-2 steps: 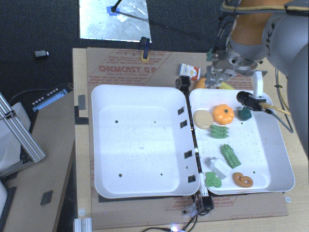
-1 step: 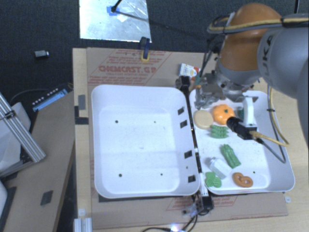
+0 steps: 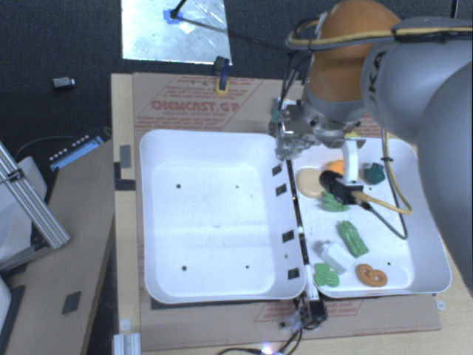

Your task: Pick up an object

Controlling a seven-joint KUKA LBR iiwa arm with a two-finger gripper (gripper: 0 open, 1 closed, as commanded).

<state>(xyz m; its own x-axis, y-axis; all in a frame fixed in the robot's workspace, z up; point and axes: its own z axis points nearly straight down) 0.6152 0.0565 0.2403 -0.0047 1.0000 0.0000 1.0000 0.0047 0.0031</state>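
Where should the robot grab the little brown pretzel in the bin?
Probably across one outer loop of the pretzel, coming straight down from above. It lies flat on the right bin floor, so there is nothing to grip from the side. It sits apart from the green toy and the bin's front wall, leaving room for fingers.

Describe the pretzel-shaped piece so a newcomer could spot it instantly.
Look in the right bin, the one holding the small toys. Go to its near corner, farthest from the gripper. The pretzel lies there, orange-brown and looped with holes, right of the green leafy piece and the white block.
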